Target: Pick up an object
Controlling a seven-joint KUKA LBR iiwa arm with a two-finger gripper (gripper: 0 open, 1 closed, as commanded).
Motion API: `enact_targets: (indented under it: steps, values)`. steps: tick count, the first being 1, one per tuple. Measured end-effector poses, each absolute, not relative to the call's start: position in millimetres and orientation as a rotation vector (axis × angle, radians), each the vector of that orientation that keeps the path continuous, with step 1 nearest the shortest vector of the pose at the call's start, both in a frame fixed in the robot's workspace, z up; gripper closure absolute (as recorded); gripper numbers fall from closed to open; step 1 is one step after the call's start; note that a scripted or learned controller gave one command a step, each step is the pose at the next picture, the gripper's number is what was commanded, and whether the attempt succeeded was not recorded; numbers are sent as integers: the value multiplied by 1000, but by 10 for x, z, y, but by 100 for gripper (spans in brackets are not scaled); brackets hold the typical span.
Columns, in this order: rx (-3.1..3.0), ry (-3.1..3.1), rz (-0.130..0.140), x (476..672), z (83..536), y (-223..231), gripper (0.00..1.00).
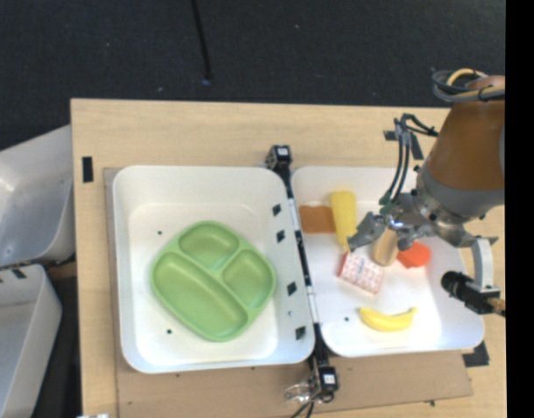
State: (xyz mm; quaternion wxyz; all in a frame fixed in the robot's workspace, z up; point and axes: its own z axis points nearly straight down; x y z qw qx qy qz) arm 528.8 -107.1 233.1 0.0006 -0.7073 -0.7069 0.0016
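Observation:
The right bin (458, 325) holds several small objects: a yellow corn-like cylinder (343, 215), a brown block (315, 219), a pink-and-white box (361, 273), a tan cylinder (385, 250), an orange-red piece (414, 255) and a yellow banana (388, 319). My gripper (384, 232) reaches in from the right and hangs low over the middle of this bin, just above the tan cylinder and beside the pink box. Its fingers stand spread and open, with nothing visibly clamped between them.
The left bin (127, 233) holds a green divided plate (213, 279). A divider with black clips (294, 259) runs between the bins. The arm's grey body with its orange band (465, 159) covers the right bin's far right side.

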Motion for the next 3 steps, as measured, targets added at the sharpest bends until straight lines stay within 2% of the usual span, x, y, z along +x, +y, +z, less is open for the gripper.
enact_targets:
  steps: [1, 2, 3]
  values:
    - [-2221, -2218, 6, 5241, 1755, -1170, 0]
    - [-2224, -2215, 5, 5221, 1244, -1079, 0]
    - [-2235, -2209, -3, 5238, 1380, -1088, 100]
